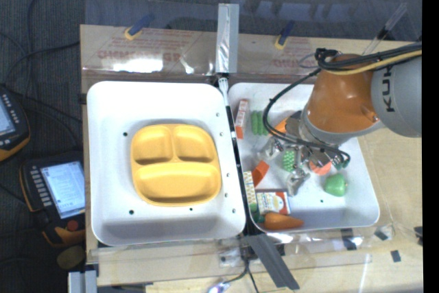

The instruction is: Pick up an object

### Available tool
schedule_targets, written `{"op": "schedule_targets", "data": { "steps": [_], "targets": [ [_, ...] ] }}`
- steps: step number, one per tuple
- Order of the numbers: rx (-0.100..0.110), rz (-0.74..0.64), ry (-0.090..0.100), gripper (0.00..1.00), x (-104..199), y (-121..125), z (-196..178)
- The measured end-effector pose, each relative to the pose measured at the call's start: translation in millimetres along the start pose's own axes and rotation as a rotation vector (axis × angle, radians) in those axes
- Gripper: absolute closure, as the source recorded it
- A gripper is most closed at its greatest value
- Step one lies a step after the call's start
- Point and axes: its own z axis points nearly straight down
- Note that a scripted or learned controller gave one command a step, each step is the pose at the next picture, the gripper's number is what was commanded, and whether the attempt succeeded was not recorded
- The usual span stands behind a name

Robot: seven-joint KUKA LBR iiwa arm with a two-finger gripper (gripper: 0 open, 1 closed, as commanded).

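Tool: the tool (296,175) hangs low in the right bin (363,211), under the arm's orange band (341,101); whether it is released or clenched cannot be told from here, as its metal parts blur into the clutter beneath.

Nearest things: a green patterned item (289,158) lies just at the tool, and a red-orange piece (321,165) sits just beside it toward the arm's side.

Further out: a round green object (335,185) rests near the tool, an orange wedge (260,171) lies toward the divider, and a printed carton (273,202) with a carrot-like piece (282,221) below it sits by the near rim. A narrow red-and-white packet (241,117) lies along the divider at the far end.

Left bin: the left bin (110,113) holds a yellow divided tray (175,162), well apart from the tool.

Step in hand: judged as a descent to grasp something in the crowded middle of the right bin; nothing is visibly gripped.

Doing it well: the pile is tight, so the grasp should centre on one item, straddling its narrow side, and close fully before lifting straight up, lest neighbours be dragged or the piece slip.
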Motion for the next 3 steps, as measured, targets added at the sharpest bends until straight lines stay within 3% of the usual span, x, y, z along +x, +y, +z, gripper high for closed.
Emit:
{"op": "schedule_targets", "data": {
  "steps": [1, 2, 3],
  "targets": [
    [0.007, 0.0, -0.006, 1.0, -2.0, -1.8, -11.1],
    [0.007, 0.0, -0.005, 0.0, -2.0, -1.7, -11.0],
    [-0.005, 0.128, 0.0, 0.0, -17.9, 0.3, 0.4]
  ]
}}
